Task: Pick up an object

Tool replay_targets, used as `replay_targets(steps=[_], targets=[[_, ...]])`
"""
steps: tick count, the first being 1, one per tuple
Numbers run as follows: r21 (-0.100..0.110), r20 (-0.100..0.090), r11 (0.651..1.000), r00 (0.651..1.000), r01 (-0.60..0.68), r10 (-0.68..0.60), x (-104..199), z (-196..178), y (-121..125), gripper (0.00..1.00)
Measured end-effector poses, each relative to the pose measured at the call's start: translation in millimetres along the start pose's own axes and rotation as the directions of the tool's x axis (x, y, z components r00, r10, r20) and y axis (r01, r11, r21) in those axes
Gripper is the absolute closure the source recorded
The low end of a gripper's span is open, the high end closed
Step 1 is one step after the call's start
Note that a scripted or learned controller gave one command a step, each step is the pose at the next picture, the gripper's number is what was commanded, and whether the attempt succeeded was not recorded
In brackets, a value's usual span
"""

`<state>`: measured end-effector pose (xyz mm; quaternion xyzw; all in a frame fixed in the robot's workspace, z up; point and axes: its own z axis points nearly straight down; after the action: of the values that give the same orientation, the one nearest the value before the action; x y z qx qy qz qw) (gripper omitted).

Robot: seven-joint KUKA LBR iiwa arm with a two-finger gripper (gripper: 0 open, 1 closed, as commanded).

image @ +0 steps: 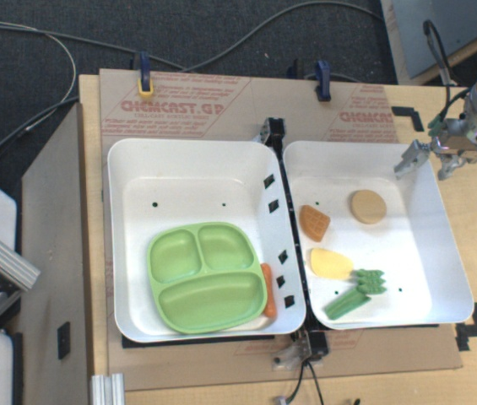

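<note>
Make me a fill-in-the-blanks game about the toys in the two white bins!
1. The divided plate in the left bin is colored ____.
2. The round tan cookie lies in the ____ bin.
3. The yellow piece lies right next to the green ____ toy.
4. The tool is above the right bin's ____ corner.

Missing words: green; right; broccoli; far right

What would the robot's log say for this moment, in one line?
gripper: open, above right bin's far corner | holding: nothing | nearest: round tan piece

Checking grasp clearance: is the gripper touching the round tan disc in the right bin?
Apart. The camera view shows the gripper up at the right bin's far corner, with bare white floor between it and the round tan disc.
</note>
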<state>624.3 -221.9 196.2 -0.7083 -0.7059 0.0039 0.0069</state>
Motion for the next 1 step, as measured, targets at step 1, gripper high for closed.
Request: replay_targets(steps=[1], targets=[[-0.015,0.004,1.000,1.000,0.004,-0.004,0.9,-9.6,3.4,0.00]])
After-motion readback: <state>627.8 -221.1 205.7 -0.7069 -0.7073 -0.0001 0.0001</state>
